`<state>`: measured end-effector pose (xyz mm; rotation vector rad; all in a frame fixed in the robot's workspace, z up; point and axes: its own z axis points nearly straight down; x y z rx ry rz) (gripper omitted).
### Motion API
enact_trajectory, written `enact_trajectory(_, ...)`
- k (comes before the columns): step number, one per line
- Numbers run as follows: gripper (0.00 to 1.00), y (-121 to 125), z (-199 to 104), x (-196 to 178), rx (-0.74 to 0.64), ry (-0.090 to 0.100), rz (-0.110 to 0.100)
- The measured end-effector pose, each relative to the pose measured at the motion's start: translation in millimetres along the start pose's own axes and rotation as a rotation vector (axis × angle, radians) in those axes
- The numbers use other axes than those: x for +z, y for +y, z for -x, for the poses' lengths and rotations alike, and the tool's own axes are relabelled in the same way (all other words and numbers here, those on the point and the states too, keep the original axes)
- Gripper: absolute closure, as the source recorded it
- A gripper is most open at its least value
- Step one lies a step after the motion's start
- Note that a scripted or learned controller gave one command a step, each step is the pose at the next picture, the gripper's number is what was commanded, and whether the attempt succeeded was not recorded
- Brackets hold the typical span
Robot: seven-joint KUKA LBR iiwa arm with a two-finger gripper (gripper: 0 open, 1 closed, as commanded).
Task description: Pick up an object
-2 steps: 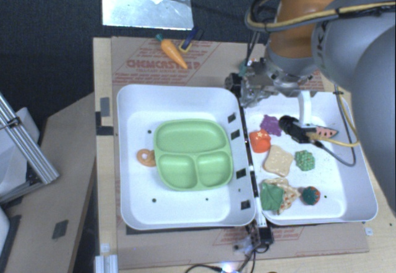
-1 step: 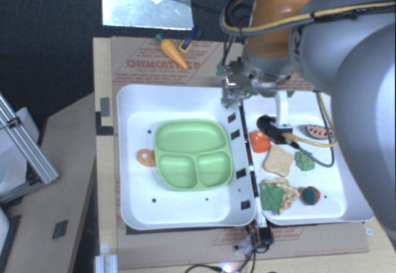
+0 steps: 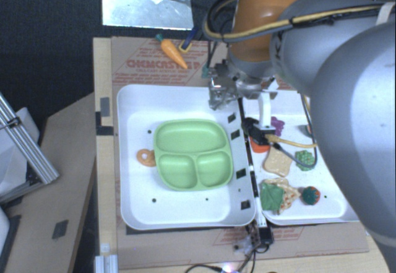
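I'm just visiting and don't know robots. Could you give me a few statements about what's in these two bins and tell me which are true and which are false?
1. A green divided plate lies in the left bin. True.
2. A small pretzel sits inside one of the plate's compartments. False: it lies on the bin floor, just left of the plate.
3. The toy carrot is in the right bin. False: it lies on the cardboard behind the bins.
4. The right bin holds several small toy foods. True.
5. The gripper is near the back of the bins, close to the divide between them. True.
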<state>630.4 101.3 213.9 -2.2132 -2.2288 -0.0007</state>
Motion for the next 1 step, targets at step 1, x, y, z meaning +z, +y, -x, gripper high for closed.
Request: enact_trajectory(1,1.0,6.5,1.6,-6.2,0.0,0.0,0.002)
